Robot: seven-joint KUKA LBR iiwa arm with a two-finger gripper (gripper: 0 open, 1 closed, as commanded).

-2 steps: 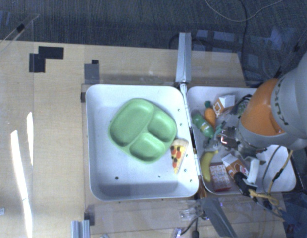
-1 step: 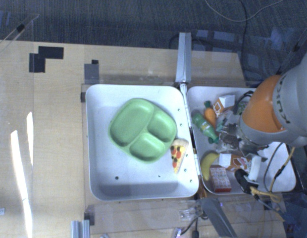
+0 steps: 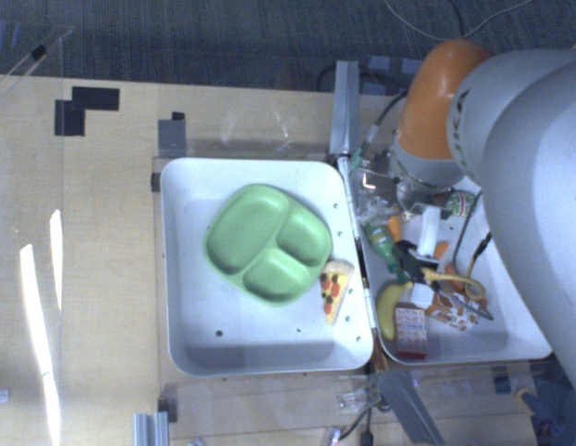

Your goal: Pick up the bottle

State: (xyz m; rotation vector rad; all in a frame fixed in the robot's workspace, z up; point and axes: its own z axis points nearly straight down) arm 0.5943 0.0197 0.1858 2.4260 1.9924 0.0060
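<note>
The arm (image 3: 511, 147) enters from the right side of the tabletop (image 3: 84, 249) and covers most of the right bin (image 3: 492, 347). Its orange band (image 3: 441, 96) sits above the far left corner of that bin, with the grey wrist directly below it. The gripper (image 3: 413, 235) is lowered into the far left part of the right bin, among the clutter there. Whether the fingers are spread or pressed together cannot be told; the wrist and the objects around it hide them, and nothing is visibly pinched.

The bottle (image 3: 381, 242), green and partly hidden, lies in the right bin against its left wall, just beside the gripper. Contact between the two cannot be confirmed.

Near the front left corner of the right bin lie a banana (image 3: 388, 309) and a red packet (image 3: 411, 331). Scissors (image 3: 451, 279) lie just beyond them.

The left bin (image 3: 190, 342) carries a green divided plate (image 3: 268, 242) at its centre. A pizza-slice toy (image 3: 335, 289) lies against its right wall.
</note>
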